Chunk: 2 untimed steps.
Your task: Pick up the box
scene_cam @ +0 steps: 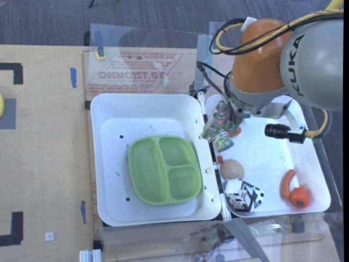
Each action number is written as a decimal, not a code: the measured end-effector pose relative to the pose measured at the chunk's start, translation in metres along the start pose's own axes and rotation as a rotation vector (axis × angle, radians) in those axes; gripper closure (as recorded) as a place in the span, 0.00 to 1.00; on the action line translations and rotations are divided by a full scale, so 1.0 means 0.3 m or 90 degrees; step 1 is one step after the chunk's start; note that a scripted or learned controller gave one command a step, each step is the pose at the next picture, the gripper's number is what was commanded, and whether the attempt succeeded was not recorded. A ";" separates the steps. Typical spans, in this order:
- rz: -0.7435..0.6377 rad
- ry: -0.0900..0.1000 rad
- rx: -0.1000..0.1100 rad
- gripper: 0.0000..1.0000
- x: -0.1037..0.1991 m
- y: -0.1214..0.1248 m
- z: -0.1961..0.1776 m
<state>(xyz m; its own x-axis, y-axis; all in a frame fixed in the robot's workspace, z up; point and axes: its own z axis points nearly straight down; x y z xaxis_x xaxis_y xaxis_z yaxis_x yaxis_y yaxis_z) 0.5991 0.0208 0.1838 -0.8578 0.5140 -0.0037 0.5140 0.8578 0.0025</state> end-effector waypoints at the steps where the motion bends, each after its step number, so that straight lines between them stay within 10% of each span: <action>1: -0.123 0.003 0.001 1.00 0.262 -0.198 0.001; 2: -0.421 -0.001 -0.001 1.00 -0.011 -0.261 -0.001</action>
<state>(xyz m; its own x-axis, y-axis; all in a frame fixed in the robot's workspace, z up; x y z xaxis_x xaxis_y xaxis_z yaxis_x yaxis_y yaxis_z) 0.5618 -0.0482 0.1840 -0.9926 -0.1214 -0.0059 -0.1214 0.9926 0.0006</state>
